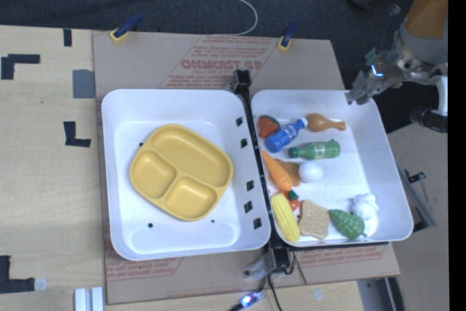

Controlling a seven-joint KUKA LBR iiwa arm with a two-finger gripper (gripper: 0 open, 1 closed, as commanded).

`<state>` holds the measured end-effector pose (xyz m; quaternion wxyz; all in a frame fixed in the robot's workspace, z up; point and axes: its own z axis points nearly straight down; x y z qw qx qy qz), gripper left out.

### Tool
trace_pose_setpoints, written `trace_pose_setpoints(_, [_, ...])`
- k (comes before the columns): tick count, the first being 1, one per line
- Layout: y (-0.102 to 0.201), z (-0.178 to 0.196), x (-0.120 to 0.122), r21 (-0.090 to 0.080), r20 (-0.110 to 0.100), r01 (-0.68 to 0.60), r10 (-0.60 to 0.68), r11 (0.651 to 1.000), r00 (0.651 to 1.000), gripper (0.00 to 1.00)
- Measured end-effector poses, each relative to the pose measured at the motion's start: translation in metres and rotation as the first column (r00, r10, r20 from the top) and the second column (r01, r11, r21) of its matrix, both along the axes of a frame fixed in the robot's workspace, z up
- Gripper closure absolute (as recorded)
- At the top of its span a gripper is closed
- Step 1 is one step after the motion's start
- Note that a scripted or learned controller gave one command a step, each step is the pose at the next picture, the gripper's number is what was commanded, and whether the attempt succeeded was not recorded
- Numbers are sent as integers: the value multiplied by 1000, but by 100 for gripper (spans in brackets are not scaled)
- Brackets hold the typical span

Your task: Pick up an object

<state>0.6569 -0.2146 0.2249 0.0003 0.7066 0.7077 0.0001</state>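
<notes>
The right bin [386, 156] holds several toy foods: a blue bottle [284, 135], a green bottle [314, 151], a brown drumstick [325, 123], a white egg [311, 172], a carrot [275, 168], a corn cob [285, 216], a slice of toast [314, 219] and a green vegetable [346, 223]. My gripper [360, 94] hangs over the bin's far right corner, up and to the right of the drumstick and apart from every object. Nothing shows in it.
A yellow divided plate [182, 171] lies in the left bin [120, 156]. A red piece [268, 126] sits by the divider between the bins, and a white lump [364, 206] lies at the near right. Both bins rest on a cardboard sheet [211, 62].
</notes>
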Motion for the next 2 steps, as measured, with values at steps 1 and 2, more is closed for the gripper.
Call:
trace_pose_setpoints(1, [43, -4, -43, 1, -5, -1, 1, 1000, 1000, 100])
trace_pose_setpoints(2, [86, -11, -67, 1, -5, -2, 2, 1000, 1000, 100])
